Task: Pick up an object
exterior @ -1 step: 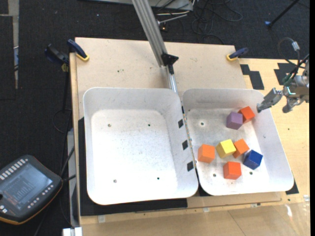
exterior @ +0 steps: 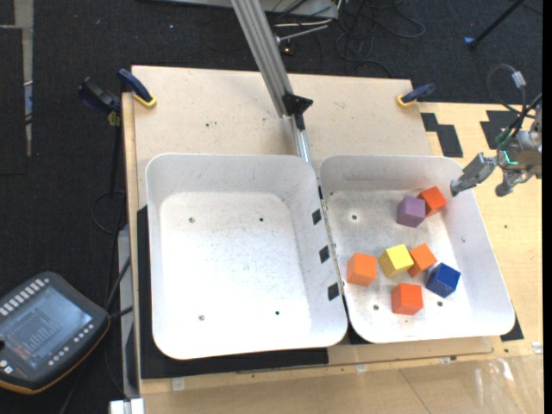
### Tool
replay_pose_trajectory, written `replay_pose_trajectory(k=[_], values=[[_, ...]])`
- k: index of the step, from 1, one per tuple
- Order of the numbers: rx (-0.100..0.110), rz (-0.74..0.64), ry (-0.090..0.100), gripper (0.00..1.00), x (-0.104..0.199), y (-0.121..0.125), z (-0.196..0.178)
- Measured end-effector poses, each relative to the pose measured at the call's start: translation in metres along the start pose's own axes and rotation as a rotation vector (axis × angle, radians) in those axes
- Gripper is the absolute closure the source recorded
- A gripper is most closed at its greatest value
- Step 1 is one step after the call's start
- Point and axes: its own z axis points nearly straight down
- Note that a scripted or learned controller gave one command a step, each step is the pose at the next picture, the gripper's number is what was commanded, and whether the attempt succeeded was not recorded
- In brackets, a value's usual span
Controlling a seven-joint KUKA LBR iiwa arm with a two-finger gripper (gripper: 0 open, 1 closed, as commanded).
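Camera view, nearest edge first: a grey handheld control pad (exterior: 41,330) with a dark screen lies on the black floor at the lower left, off the bench (exterior: 362,110).

On the bench sit two shallow white bins side by side. The left bin (exterior: 172,317) has a speckled floor. The right bin (exterior: 496,309) holds all the blocks, gathered in its right half.

Nearest in that bin is a red-orange block (exterior: 407,298), and just to its right a blue block (exterior: 443,279) turned so that one corner points toward the bin's right wall. Behind these runs a short row: an orange block (exterior: 362,268) standing a little apart on the left, then a yellow block (exterior: 398,259) touching a smaller orange block (exterior: 423,256) on its right. The row's long line runs roughly left to right, rising slightly toward the right.

Farther back, a purple block (exterior: 411,210) sits just beside another orange block (exterior: 433,199), which lies near the bin's far right rim. All the blocks are cubes with no long axis of their own.

The gripper (exterior: 473,178) is above the right bin's far right rim, tilted and pointing down-left toward that far orange block, close to it but apart. Whether its fingers are spread or pressed together I cannot tell; nothing shows between them.

Beyond the bins a slanted metal pole (exterior: 263,46) rises from a black clamp, and blue-and-yellow clamps (exterior: 136,86) grip the bench's far corners.
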Motion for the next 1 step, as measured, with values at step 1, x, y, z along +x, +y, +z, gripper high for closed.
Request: replay_pose_trajectory(k=[1], values=[[0.006, 0.002, 0.003, 0.00, 0.0051, -0.0052, 0.0621]])
